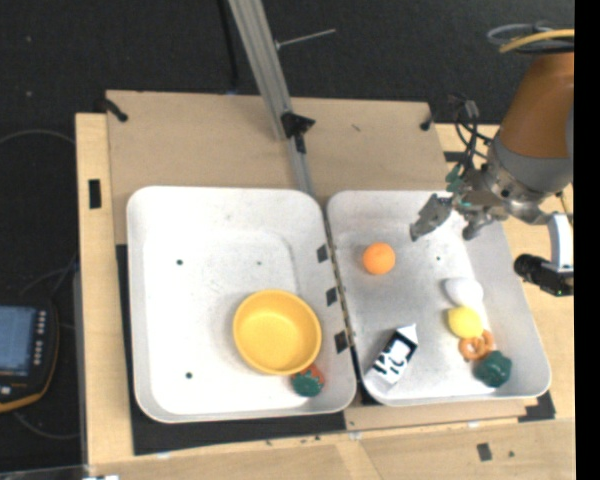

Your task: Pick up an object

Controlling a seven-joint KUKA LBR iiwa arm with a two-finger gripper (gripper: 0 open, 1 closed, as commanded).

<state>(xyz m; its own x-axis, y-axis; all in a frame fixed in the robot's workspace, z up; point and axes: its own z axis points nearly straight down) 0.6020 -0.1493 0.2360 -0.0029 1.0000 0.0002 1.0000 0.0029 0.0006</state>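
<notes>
My gripper [448, 221] hangs over the upper part of the right bin [410, 213], its two fingers spread apart with nothing between them. An orange ball [379, 259] lies in that bin, down and to the left of the fingers. Further down the right side lie a white object [464, 291], a yellow object [465, 321], a small orange piece [474, 346] and a dark green object [494, 370]. A black and white box [394, 355] rests near the bin's front left corner.
The left bin [200, 228] holds a yellow bowl [276, 331] and a small green and orange object [307, 382] at its front edge. A grey metal pole [265, 63] slants up from between the bins. A handheld pendant [15, 353] lies off the bench's left.
</notes>
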